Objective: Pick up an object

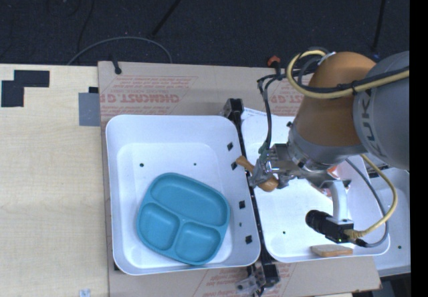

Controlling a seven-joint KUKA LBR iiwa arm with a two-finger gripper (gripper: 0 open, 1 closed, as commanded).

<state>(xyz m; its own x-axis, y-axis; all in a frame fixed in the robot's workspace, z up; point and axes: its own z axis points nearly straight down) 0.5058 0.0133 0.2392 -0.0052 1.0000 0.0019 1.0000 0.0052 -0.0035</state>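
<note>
1. The surface (47, 188) carries a sheet of cardboard (167, 91) with red print. Two shallow white bins sit on it side by side.
2. The left bin (167, 148) occupies the centre-left of the frame. The right bin (294, 239) occupies the lower right.
3. The arm (341, 115) enters from the right edge and hangs over the upper half of the right bin. Its orange band faces the camera.
4. The tool (267, 170) is at the centre of the frame, over the left side of the right bin and close to the wall between the bins.
5. Tool state: it cannot be told from this view whether the tool is spread or pressed together.
6. An orange-brown item (268, 184) shows right at the tool, just inside the right bin. A second orange-brown patch sits a little up and left, at the dividing wall. Whether the tool grips the item cannot be told.
7. A blue plate (182, 217) with three compartments lies flat in the lower part of the left bin, well apart from the tool.
8. A small wooden block (331, 250) lies at the lower edge of the right bin, near the bottom right of the frame and apart from the tool.
</note>
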